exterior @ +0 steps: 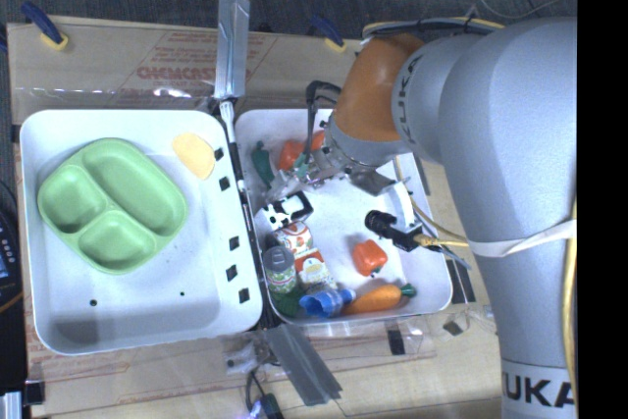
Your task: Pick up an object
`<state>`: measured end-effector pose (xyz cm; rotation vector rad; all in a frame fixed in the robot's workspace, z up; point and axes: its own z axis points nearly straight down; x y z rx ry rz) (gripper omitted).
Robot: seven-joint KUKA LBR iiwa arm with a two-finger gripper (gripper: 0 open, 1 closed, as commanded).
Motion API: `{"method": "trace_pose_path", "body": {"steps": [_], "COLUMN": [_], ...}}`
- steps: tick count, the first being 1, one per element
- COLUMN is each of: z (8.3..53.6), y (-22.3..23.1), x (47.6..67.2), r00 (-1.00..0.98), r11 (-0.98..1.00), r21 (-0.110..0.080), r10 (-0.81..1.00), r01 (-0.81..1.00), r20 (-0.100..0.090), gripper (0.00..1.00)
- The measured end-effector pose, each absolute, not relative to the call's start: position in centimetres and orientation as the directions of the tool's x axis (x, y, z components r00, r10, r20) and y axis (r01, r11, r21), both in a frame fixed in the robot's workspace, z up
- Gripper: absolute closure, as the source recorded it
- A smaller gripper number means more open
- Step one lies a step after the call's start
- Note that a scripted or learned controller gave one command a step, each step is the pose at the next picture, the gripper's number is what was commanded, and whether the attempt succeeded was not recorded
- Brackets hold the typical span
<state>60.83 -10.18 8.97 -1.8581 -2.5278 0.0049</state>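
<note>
Big grey arm [500,152] hogs the foreground, coming in from the right and bending down into the right bin [432,294]. Its gripper [299,174] sits low near the bin's upper left, right over the clutter, and honestly I can't tell whether it has hold of anything, since the wrist hides that part.

Nothing looks lifted yet as far as I can see. Candidates all lie in the right bin: a black-and-white toy [287,208] just below the gripper, a small carton [297,237] under that, an orange-red piece [290,154] beside the wrist, a red pepper-like thing [369,257] mid-bin, and a carrot [373,297] along the near wall touching a blue bottle [325,302].

Where it could go sideways, I'd say: the stuff by the gripper is packed tight against the bin's left wall, so closing there might pinch two things at once, or shove one away and grab nothing. A rounded toy could also squirt out on the lift.

Left bin [128,324] just has a green divided plate [111,204] and a yellow piece [194,153], well apart from the action.
</note>
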Motion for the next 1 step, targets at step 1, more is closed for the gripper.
{"method": "trace_pose_path", "body": {"steps": [1], "z": [19.94], "y": [-13.79], "x": [60.65], "r00": [-0.073], "r11": [0.073], "r21": [-0.004], "r10": [0.997], "r01": [0.997], "r20": [-0.001], "gripper": [0.0]}}
